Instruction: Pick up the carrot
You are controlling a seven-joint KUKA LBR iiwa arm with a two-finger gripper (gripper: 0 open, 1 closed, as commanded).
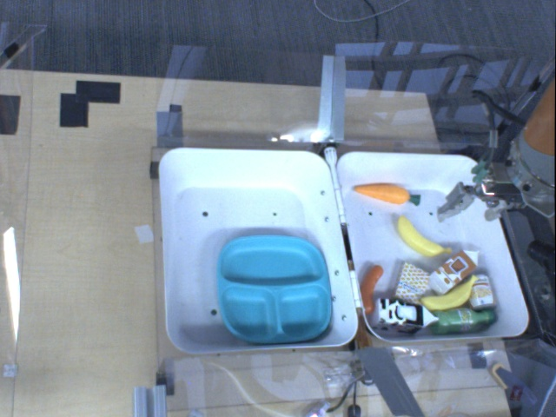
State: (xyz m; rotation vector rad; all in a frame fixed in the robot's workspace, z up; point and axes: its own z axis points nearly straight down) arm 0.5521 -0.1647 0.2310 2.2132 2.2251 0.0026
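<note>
My gripper [473,200] sits over the upper right part of the right bin [512,259], near its right wall, with my arm coming in from the right edge of the view. Two grey fingers [453,201] splay apart with bare white bin floor showing between them, so I read the gripper as spread and holding nothing, though the far finger is partly lost against my wrist hardware and I may be misjudging how wide the gap is. The carrot [382,194] lies on its side in the upper left of the same bin, orange with a small green tip pointing right, well apart from my fingertips. Just below and right of it lies a banana [420,237], slanted. Along the bin's lower edge there is a cluster: a sausage [371,287] near the divider, a patterned packet [413,278], a small carton [452,272], a second banana [453,296], a black and white box [400,314] and a green bottle [460,321]. In the left bin [200,181] a blue divided tray [274,287] rests toward the front.
</note>
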